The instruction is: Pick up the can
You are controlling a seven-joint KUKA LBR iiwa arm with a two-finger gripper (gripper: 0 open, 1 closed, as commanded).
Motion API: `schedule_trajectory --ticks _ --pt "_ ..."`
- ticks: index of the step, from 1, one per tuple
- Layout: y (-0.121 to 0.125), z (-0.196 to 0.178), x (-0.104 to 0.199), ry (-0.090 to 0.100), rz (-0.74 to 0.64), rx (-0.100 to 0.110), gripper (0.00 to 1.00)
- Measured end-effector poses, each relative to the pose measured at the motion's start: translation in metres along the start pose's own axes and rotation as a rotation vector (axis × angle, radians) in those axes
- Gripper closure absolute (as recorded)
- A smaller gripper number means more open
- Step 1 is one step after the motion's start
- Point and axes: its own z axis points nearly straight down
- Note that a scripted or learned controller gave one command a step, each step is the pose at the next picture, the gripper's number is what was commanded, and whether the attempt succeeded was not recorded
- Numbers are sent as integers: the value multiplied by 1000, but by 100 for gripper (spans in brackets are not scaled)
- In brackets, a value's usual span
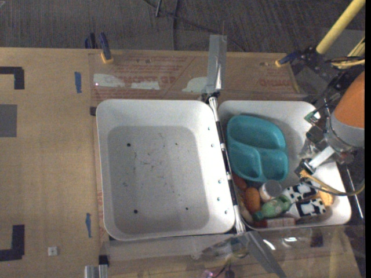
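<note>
The can [271,189] is a small cylinder with a pale grey top, standing in the right bin [272,110] near its front, just below the teal plate. My gripper [308,167] hangs over the right side of that bin, to the right of the can and a little farther back, apart from it. Nothing is seen held in it. The arm's grey wrist and orange band [355,106] reach in from the right edge.
A teal divided plate [257,146] fills the bin's middle. Around the can crowd an orange ball [251,198], a green bottle [272,207] and a black-and-white cow-patterned toy [307,198]. The left bin [110,120] lies beside it.
</note>
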Motion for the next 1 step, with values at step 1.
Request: schedule_trajectory --ticks 1 --pt "0 -10 0 1 3 0 100"
